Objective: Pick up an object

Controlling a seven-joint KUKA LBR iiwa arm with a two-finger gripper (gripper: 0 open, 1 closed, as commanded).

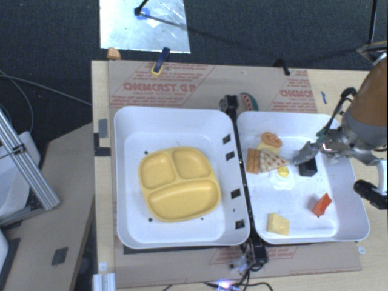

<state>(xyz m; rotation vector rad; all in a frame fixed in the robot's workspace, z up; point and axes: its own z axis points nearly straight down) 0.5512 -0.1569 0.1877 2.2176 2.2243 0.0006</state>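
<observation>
The right bin (345, 223) holds toy food: a croissant-like pastry (271, 140), a waffle (253, 160) beside a pizza slice (271, 162), a fried egg (282, 177), a cheese wedge (278, 224) and an orange-red piece (322, 204). My gripper (306, 160) hangs over the middle of this bin, just right of the pizza slice and above the egg. Its dark fingers point down and left, and nothing is seen between them.
The left bin (130, 223) holds a yellow divided plate (179, 183). Clips line the seam between the bins. A shiny sheet (145, 17) lies beyond the bench at the top. A metal frame (21, 162) stands at the left.
</observation>
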